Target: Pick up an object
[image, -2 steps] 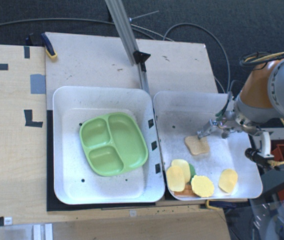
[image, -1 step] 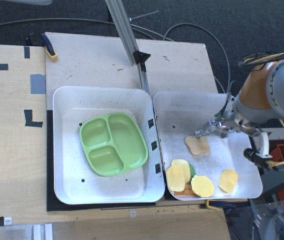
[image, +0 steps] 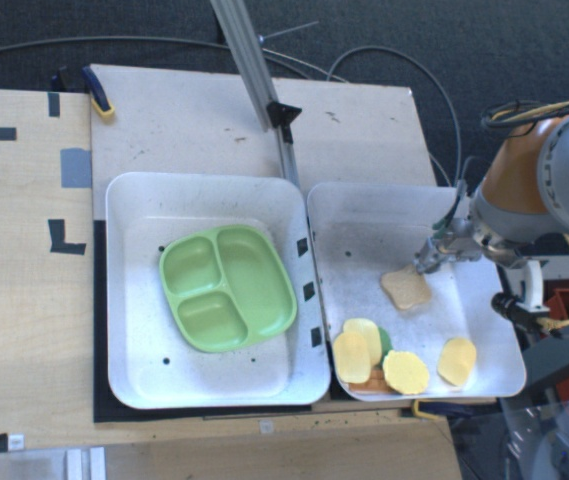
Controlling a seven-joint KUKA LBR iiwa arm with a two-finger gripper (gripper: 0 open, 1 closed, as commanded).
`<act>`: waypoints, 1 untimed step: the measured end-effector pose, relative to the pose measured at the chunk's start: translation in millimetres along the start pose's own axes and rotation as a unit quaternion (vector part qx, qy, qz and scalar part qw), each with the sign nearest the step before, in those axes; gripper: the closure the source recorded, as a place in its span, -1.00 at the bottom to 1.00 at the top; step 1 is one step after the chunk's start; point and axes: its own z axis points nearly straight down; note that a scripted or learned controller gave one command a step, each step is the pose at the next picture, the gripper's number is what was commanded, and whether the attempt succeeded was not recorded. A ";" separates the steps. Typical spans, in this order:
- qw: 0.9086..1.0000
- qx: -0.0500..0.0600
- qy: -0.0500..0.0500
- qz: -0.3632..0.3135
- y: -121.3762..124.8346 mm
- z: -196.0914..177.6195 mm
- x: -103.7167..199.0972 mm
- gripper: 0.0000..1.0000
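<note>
In the right bin (image: pixel 364 208) a tan bread-like slice (image: pixel 406 289) lies near the middle. My gripper (image: pixel 432 255) hangs just above and to the right of the slice, its tip close to the slice's upper edge. Several yellow food pieces (image: pixel 405 371) lie along the bin's front edge, one (image: pixel 457 360) a little apart to the right, and something green and orange peeks out beneath the cluster. The arm, with its orange band (image: pixel 519 173), comes in from the right.
The left bin (image: pixel 134 208) holds a green divided plate (image: pixel 227 288). A metal pole (image: pixel 254 63) slants down to the seam between the bins. Cables run behind the bench, and a blue and yellow clamp (image: pixel 97 92) sits at the back left.
</note>
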 end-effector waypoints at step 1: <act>1.000 0.001 0.001 0.001 -2.8 -43.3 -2.5 1.00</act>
